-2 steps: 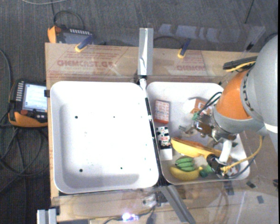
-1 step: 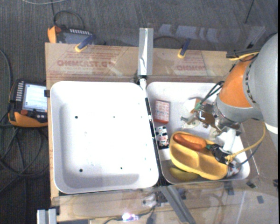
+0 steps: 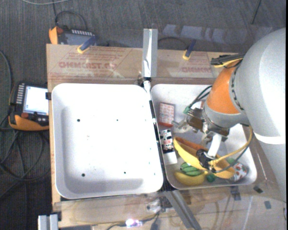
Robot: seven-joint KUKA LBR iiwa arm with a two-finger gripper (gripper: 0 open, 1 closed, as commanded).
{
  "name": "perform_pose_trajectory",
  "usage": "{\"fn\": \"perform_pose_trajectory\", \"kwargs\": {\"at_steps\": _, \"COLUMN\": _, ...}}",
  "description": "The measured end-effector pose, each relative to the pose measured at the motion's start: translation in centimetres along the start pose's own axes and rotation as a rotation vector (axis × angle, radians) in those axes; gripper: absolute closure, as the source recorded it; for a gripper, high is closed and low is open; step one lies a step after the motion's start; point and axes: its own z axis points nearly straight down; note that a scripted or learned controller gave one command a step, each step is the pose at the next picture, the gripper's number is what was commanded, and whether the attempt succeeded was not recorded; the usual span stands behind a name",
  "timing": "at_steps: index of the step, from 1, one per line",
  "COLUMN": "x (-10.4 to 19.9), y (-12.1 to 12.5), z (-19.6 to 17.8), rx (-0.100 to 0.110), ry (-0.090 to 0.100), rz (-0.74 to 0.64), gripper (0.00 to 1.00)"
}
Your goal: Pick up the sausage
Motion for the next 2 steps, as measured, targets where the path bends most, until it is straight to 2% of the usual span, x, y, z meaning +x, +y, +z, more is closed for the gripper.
{"fn": "perform_pose_trajectory", "kwargs": {"at_steps": 1, "x": 0.0, "y": 5.7, "z": -0.8, "rx": 0.008, "ry": 0.002, "rz": 0.15, "gripper": 0.0}}
{"fn": "perform_pose_trajectory", "kwargs": {"at_steps": 2, "x": -0.6, "y": 2.0, "z": -0.9, "rx": 0.007, "ry": 0.003, "rz": 0.164, "gripper": 0.0}}
